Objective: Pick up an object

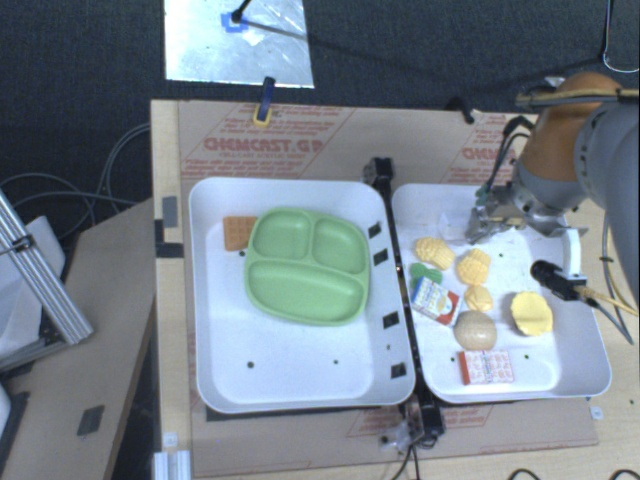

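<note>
Cardboard printed with red lettering [262,146] covers the bench top, and the two shallow white plastic bins sit on it side by side, their inner rims meeting along a black clipped seam. Dark carpet surrounds the bench, with a square sheet of shiny metal [237,26] lying beyond its far edge and loose cables trailing at the left beside a pale wooden board. The left bin [215,368] holds a green three-compartment plastic plate [306,266], with a small orange cracker-like square [238,232] touching the plate's left rim. The right bin [575,363] holds the small objects: ridged yellow toy food pieces [434,252], a red, white and blue carton [433,299], a tan round ball [475,330], a yellow lump [531,313] and a red-and-white packet [487,368]. The grey two-finger gripper [484,220] is low over the right bin's far part, near the yellow pieces; nothing is visible between its fingers, and whether they are apart or together cannot be told.
</note>
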`<state>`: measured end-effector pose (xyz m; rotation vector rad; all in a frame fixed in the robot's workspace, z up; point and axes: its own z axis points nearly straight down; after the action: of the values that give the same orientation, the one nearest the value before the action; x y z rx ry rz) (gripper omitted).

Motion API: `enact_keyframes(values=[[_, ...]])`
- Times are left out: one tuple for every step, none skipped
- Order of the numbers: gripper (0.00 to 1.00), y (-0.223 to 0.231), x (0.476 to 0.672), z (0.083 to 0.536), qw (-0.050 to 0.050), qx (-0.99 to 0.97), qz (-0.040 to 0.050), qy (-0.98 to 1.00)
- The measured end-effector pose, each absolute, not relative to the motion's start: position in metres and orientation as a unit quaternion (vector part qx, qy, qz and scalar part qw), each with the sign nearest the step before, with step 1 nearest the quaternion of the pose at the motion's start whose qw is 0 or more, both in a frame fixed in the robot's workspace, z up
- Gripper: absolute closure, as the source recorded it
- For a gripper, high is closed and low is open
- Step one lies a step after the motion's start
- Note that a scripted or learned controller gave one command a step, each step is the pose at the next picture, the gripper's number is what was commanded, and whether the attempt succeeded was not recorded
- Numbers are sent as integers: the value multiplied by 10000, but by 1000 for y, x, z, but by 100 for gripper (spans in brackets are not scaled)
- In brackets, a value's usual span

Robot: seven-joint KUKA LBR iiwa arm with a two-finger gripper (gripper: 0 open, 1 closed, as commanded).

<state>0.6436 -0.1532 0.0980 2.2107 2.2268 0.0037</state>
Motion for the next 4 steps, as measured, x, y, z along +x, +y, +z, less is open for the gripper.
enact_keyframes(values=[[100, -155, 635, 153, 30, 7068, 19, 7074], [100, -155, 646, 213, 36, 7052, 23, 7090], [100, -155, 648, 226, 20, 7052, 15, 7090], [100, -104, 638, 228, 0, 7038, 14, 7104]])
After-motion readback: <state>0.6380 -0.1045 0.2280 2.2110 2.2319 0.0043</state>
